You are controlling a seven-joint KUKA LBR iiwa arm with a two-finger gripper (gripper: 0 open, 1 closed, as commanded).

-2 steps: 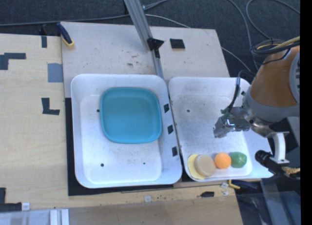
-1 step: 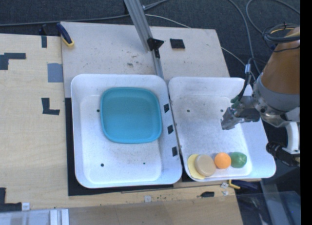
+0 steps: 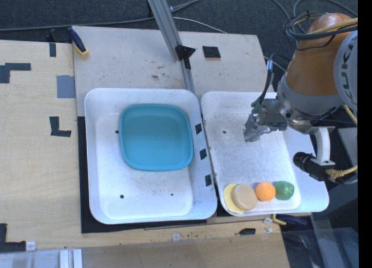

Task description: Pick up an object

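Four small things sit bunched in the right bin's (image 3: 232, 110) near corner: a yellow piece (image 3: 229, 198), tan round (image 3: 245, 196), orange ball (image 3: 265, 191), green ball (image 3: 284, 189). Farther back over this bin hang the jaws (image 3: 252, 133), holding nothing; how wide they are, I cannot tell.

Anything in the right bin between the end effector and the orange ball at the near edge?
No. In the camera view, bare white bin floor lies between the end effector and the orange ball.
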